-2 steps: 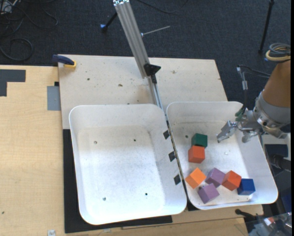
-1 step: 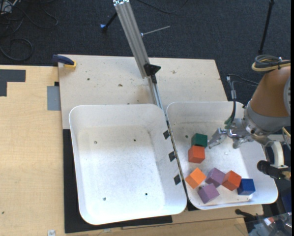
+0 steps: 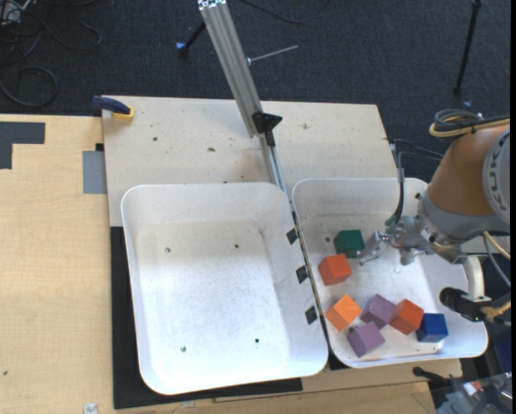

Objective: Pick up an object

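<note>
Gripper (image 3: 372,250) sits low in the right bin (image 3: 361,192), tips just beside the green block (image 3: 349,241) and near the red-orange block (image 3: 334,268); it's too small and blurred to make out how the jaws stand, but nothing visibly sits between them, so I'd call the pick not yet done. Remaining candidates are clustered toward the bin's near edge, apart from the tool: orange block (image 3: 343,311), two purple blocks (image 3: 380,309) (image 3: 365,338), another red block (image 3: 406,316), blue block (image 3: 431,327). Left: close on one, probably green, and lift; left bin (image 3: 154,222) is not involved.
</note>
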`<action>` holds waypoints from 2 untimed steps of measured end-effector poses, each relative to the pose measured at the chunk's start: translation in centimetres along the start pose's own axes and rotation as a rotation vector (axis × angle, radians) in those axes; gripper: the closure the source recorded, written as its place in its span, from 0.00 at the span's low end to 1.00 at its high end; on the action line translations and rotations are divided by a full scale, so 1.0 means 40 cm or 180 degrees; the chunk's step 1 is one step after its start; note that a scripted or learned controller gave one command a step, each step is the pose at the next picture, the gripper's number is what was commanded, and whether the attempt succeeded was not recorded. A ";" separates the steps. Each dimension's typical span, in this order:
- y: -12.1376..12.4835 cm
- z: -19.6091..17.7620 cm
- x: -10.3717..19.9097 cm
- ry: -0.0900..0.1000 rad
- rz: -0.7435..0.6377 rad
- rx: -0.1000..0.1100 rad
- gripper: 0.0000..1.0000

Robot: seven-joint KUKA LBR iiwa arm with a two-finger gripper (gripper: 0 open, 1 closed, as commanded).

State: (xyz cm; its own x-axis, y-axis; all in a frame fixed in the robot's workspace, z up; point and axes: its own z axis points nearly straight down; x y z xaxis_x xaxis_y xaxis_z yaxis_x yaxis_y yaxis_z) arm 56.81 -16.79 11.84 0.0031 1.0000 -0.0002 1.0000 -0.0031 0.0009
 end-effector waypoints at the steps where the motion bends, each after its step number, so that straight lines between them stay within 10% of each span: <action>1: -0.004 -0.018 -0.004 0.0006 0.0029 0.0015 1.00; 2: 0.018 -0.148 0.010 0.0000 -0.0013 -0.0004 1.00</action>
State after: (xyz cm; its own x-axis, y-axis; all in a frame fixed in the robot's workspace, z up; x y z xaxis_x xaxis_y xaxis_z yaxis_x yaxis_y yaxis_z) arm 57.52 -16.40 17.77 -0.0011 1.0000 -0.0001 1.0000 0.0011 0.0020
